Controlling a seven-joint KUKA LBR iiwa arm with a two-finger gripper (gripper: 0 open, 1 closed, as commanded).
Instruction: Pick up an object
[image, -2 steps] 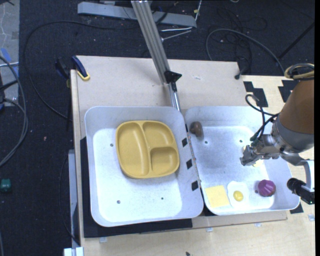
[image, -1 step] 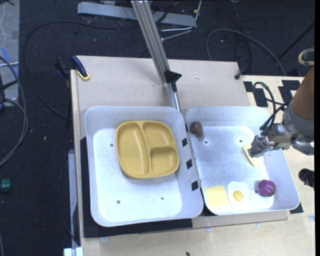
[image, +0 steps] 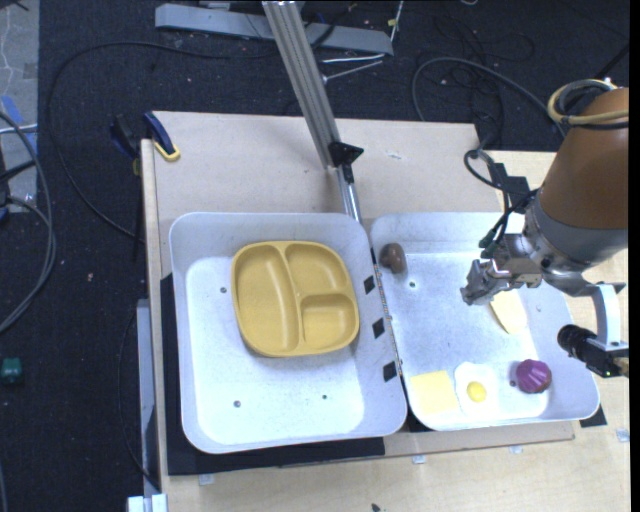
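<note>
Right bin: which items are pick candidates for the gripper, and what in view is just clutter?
Pick candidates, all in the right bin:
- yellow wedge, just under the gripper
- brown lump
- yellow square
- fried egg toy
- purple piece

Lying about:
- yellow divided plate in the left bin
- metal pole
- floor cables

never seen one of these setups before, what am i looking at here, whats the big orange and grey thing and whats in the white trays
It's one camera fixed above a bench, looking down at a slant. The orange and grey thing is a robot arm reaching in from the right; its gripper hangs over the right bin. That bin holds a brown ball, a pale yellow wedge, a yellow square, a toy fried egg and a purple piece. The left bin holds a yellow divided plate. I see nothing between the fingers.
</note>
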